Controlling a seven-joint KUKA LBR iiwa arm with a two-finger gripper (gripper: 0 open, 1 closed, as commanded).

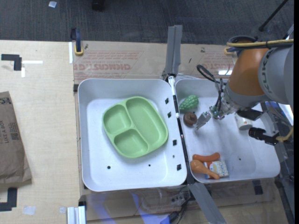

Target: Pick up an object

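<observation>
The right bin (261,169) holds several small objects. A green bumpy object (189,102) lies at its far left, with a brown round object (189,119) just in front of it. An orange carrot-like toy (204,158) and a small printed packet (219,169) rest near the front edge. A white object (243,122) sits partly hidden under the arm. My gripper (202,121) hangs low in the right bin, just right of the brown object, pointing down and left. Nothing is visibly held.
The left bin (91,125) contains a green divided plate (135,126). A divider with clips (175,120) separates the two bins. The arm's orange band (247,73) and cables cover the right bin's far right side. A brown paper bag (11,139) lies on the bench at left.
</observation>
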